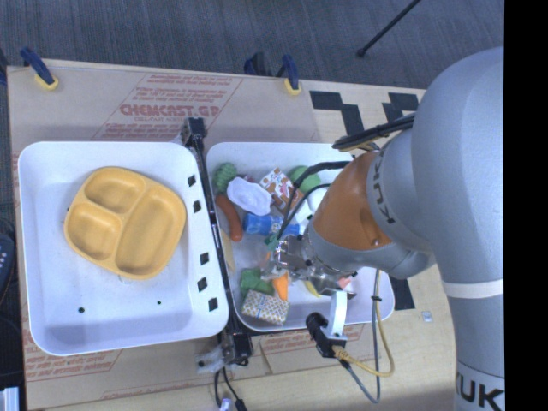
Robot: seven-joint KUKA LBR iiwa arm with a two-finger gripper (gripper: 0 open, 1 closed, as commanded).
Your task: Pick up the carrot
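Red print on the cardboard sheet [171,101] under the bins reads approx. "CHEMCAST GP"; it sits well up and to the left of the jaws, beyond the left bin's far edge. Smaller red lines above and below it are too fine to read. More red print shows on the cardboard at the lower left corner, also unreadable. Black letters "KUK" stand on the grey arm [475,392], lower right of the jaws; "KU" shows on the arm's orange band [383,197], just above them.
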